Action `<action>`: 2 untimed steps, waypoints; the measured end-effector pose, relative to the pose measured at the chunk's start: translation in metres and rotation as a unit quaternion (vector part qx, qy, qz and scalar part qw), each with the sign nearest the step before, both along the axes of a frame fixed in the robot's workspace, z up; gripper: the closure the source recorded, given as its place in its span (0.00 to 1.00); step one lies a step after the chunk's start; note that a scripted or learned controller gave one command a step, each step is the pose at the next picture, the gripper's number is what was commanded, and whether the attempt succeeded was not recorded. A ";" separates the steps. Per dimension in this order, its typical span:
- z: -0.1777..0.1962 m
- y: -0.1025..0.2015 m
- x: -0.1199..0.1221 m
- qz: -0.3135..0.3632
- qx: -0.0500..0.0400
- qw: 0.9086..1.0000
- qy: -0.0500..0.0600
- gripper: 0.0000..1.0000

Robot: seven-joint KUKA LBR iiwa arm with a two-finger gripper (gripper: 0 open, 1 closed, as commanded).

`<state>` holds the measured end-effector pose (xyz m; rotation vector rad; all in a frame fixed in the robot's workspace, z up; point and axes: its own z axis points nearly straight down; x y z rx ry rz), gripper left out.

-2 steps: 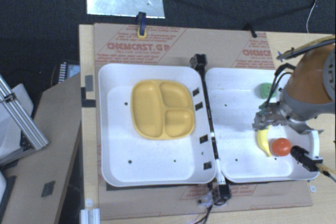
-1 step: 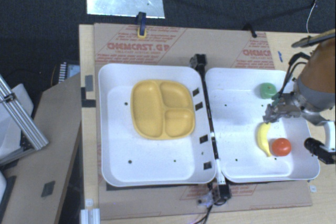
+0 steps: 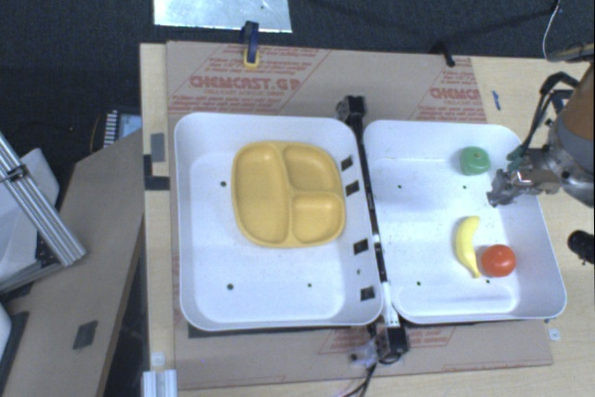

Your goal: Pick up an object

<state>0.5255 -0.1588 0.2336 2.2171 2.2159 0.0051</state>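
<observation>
Reaching in over the right-hand shallow white plastic bin [image 3: 530, 297], the grey arm carries its jaws [image 3: 505, 189] low near that bin's far right rim, and whether they stand open or closed I cannot tell, since they show as a small dark cluster.

Going from largest to smallest: the wooden worktop [image 3: 158, 200] carries both bins; the left-hand shallow white plastic bin [image 3: 209, 293] lies well away from the jaws, across the centre divider, and holds a yellow three-compartment plastic plate [image 3: 286, 193]. It is probably too broad and flat for the jaws to close on.

Nearer candidates lie in the right bin. A yellow toy banana [image 3: 467, 245] lies just below the jaws, and a red round tomato-like toy [image 3: 499, 260] touches its lower end. A small green round toy [image 3: 475, 161] sits just above and to the left of the jaws.

The main risks, as I judge them: closing on bare bin floor between the green toy and the banana; a round toy rolling away when nudged; a descent on the banana striking the red toy beside it; or the jaws catching the nearby bin rim.
</observation>
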 end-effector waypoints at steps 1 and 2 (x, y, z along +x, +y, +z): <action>0.056 -0.010 0.003 0.002 0.000 1.000 0.001 1.00; 0.052 0.031 0.020 0.004 0.001 1.000 0.002 1.00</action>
